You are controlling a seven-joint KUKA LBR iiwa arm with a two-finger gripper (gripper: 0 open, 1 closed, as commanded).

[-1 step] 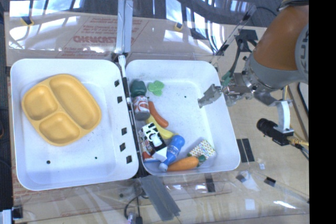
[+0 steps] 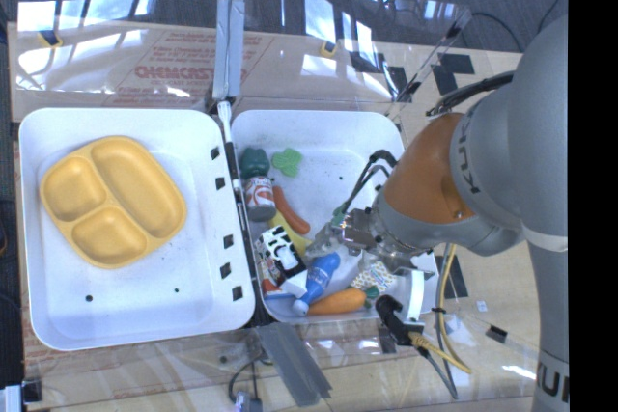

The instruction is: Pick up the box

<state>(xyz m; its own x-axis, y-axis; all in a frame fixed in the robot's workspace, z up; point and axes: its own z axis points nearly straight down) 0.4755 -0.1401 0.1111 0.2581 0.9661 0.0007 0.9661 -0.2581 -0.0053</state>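
Yellow-edged and printed in black and white, the box (image 2: 281, 250) lies low in the right bin (image 2: 319, 125), close to that bin's left wall. It is hemmed in by a blue bottle (image 2: 322, 273) touching its lower right side, a reddish sausage (image 2: 292, 210) just above it and a small can (image 2: 257, 191) further up. The gripper (image 2: 350, 232) hangs right of the box, near the bottle, under the orange-banded wrist. Whether it is spread or pressed together I cannot tell, as the arm's bulk hides it.

The main risk is a wrong catch: a descent from here seems likelier to meet the bottle or the carrot (image 2: 338, 302) than the box. The wall beside the box leaves little room, so a grasp could skid off its flat face or jam against the rim.
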